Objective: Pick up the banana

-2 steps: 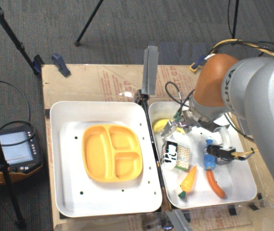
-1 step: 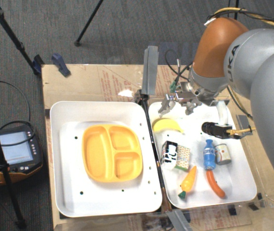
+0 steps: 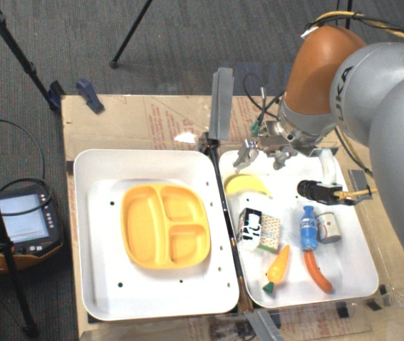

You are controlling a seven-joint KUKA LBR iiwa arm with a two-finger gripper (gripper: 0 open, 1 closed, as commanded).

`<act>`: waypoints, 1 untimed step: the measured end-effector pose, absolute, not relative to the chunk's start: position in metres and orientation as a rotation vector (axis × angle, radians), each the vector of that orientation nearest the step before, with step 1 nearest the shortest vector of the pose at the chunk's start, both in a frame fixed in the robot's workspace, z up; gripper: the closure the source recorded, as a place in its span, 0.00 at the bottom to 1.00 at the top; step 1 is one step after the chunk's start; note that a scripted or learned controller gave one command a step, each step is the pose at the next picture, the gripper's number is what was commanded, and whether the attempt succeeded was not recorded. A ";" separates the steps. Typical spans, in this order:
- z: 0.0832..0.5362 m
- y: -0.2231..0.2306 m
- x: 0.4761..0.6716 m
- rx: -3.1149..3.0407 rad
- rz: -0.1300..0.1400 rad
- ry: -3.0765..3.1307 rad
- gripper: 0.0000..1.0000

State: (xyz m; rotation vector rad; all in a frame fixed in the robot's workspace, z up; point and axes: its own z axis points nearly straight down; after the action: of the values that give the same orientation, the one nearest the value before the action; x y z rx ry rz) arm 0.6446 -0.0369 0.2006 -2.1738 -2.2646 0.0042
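Hovering over far-left corner of right bin point(image 3: 363, 261), gripper point(image 3: 260, 160) has claw apart, empty. Banana point(image 3: 248, 185) lies just near of it. Best descent: centred, fingers straddling banana's narrow width, clear of bin wall.

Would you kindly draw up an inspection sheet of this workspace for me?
Surface: left bin and right bin, white, side by side on the bench.
Job's things: banana lies free in the right bin, near its far left corner.
Clutter: yellow plate in the left bin; carton, toy carrot, blue bottle, orange curved toy in the right.
Grippers: claw open, just beyond the banana, holding nothing.
Cables: dark cables loop at the wrist.
Surroundings: pendant and tripod leg on carpet.
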 end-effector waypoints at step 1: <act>0.185 -0.047 0.599 -2.108 0.006 -2.323 0.00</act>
State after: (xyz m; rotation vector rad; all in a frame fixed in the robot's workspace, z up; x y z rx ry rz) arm 0.5988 -0.0474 0.1846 -2.1079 -2.3226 0.0056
